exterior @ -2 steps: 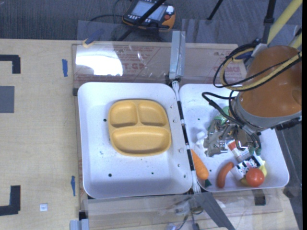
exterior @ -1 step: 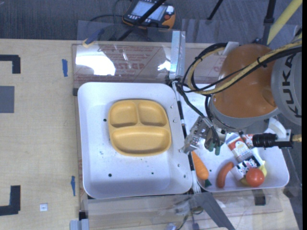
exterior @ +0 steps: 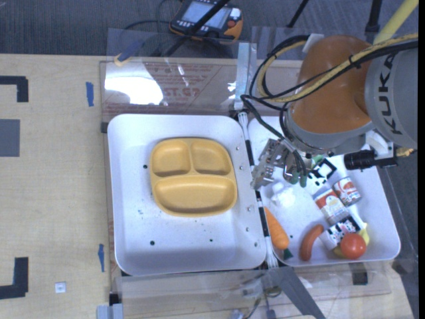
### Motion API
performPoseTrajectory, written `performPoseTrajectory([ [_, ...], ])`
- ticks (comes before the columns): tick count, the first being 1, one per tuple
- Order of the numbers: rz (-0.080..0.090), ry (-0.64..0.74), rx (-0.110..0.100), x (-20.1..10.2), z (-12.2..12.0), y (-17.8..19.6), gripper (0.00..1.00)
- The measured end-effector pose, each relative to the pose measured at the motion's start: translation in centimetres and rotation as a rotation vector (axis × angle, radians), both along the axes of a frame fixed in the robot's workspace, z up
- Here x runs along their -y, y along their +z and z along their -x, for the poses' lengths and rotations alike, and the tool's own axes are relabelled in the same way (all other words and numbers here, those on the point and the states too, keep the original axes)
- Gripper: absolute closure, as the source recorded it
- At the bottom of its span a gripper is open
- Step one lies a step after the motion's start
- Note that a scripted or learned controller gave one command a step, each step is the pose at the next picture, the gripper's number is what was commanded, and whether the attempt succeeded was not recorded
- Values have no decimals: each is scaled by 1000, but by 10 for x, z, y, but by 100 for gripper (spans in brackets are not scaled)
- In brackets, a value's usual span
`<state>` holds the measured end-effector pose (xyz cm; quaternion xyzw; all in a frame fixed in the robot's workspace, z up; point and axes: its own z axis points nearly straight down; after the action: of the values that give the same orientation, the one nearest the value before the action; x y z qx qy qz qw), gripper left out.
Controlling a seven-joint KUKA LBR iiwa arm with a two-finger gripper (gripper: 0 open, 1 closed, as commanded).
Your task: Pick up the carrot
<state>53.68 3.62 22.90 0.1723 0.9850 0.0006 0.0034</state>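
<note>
While the gripper (exterior: 273, 167) hangs just above the carrot (exterior: 277, 229) in the right bin (exterior: 388, 241), whether its claw is apart or together cannot be told. Right of the carrot lie a sausage (exterior: 309, 241) and a tomato (exterior: 352, 246); left, a yellow plate (exterior: 193, 176).

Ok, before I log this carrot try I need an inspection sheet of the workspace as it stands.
Surface: two white bins; left bin, right bin.
Job's things: carrot lying in the right bin by its left wall, untouched.
Clutter: yellow divided plate in the left bin; sausage, tomato, small packets in the right bin.
Grippers: pincer above the right bin, away from the carrot.
Cables: black loops by the arm.
Surroundings: handheld controller behind the bins.
</note>
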Motion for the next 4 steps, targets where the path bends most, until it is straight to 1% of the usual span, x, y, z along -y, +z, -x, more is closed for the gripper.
performPoseTrajectory([
  [1,0,146,2,-33,-21,9,100],
  [2,1,330,3,-35,-30,16,100],
  [3,2,487,3,-37,-100,12,100],
  [4,3,725,6,-45,-131,11,100],
])
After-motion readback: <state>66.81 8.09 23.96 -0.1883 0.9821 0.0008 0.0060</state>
